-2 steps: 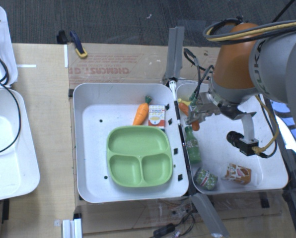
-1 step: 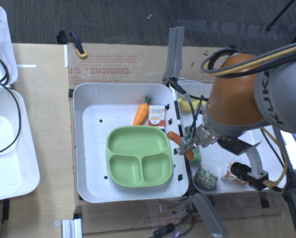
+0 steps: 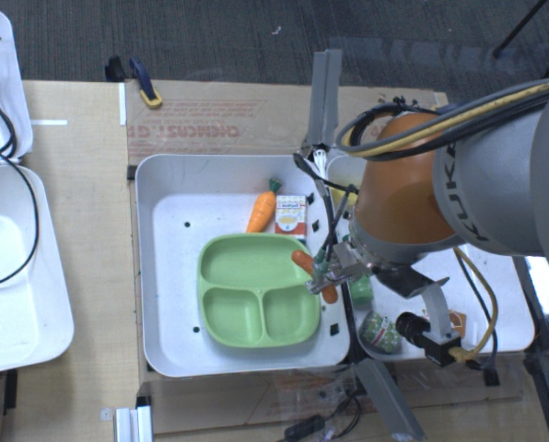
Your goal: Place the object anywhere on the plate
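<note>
Camera view showed the grey arm (image 3: 496, 173), with its orange band (image 3: 399, 191), reaching in from the right and hanging over the seam between the two white bins. Its jaws (image 3: 324, 279) sat low at the right rim of the green plate, and whether they were apart or together could not be told, since the wrist and cables hid them. The worktop (image 3: 90, 136) spread out well to the left of the jaws and beyond them. The left bin (image 3: 164, 247) lay to the left of the jaws, and the right bin (image 3: 505, 311) lay to their right, mostly under the arm. The green three-part plate (image 3: 256, 293) lay just left of the jaws, its right edge touching or nearly touching them. A small red-orange object (image 3: 304, 261), sausage-like, lay right at the jaws on the plate's right rim; whether it was clamped could not be told. A carrot (image 3: 262, 211) lay up and to the left of the jaws, off the plate, with a small carton (image 3: 291, 215) just beside it, straight above the jaws.
</note>
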`<action>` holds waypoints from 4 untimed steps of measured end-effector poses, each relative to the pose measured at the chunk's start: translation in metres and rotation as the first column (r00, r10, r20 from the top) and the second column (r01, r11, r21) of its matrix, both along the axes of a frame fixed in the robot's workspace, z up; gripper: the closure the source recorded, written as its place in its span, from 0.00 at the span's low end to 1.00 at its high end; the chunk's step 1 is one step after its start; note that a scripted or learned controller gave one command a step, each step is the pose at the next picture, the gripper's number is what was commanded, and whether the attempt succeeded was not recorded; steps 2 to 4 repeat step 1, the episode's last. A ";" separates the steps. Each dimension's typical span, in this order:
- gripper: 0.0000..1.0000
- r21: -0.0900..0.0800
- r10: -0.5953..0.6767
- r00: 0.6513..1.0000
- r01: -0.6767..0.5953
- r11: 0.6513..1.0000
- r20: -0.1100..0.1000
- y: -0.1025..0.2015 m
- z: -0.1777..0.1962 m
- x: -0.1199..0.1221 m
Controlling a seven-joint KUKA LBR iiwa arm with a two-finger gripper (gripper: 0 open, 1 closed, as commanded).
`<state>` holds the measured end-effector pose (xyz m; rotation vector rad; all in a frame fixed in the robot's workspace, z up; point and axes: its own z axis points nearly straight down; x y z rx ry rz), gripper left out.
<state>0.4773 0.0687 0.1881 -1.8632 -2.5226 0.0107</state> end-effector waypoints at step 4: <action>0.00 0.000 -0.001 1.000 0.001 1.000 0.001 0.000 0.000 0.000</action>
